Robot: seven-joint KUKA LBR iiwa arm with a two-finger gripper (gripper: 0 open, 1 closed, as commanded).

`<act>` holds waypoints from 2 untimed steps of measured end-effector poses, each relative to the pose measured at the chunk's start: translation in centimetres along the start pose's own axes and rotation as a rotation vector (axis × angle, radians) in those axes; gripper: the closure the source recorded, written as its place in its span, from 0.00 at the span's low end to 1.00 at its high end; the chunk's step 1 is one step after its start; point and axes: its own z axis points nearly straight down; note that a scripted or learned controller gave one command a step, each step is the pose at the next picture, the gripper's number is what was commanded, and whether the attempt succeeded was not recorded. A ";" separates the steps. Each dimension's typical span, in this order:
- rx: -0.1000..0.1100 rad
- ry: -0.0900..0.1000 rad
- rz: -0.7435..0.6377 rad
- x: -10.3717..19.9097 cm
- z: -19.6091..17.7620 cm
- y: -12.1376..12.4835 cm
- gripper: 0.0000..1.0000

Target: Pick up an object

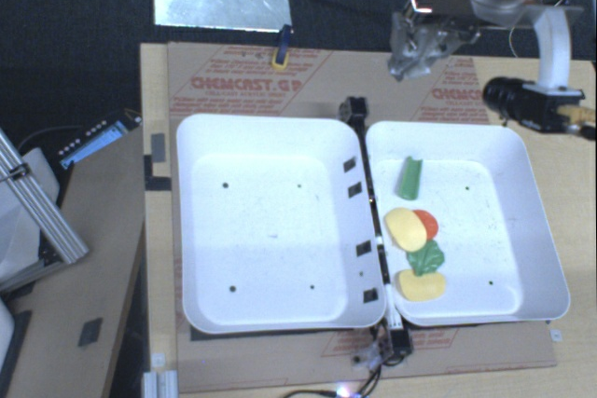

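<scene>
The gripper (410, 61) is being held high above the right bin (522, 200), clear of the toys (415, 242); its jaw state cannot be told.

Glossy white plastic bins (270, 144), matt cardboard sheet (242, 79)

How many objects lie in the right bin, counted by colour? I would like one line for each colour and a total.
Green: 2, the green bar and the dark green piece
Yellow: 2, the upper yellow piece and the lower yellow piece
Red: 1, the red piece
Total: 5
</scene>
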 end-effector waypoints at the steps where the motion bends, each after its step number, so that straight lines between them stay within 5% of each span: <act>1: 0.001 -0.006 0.012 -5.3 0.4 7.6 1.00; 2: 0.002 -0.009 0.017 -16.5 0.4 13.2 1.00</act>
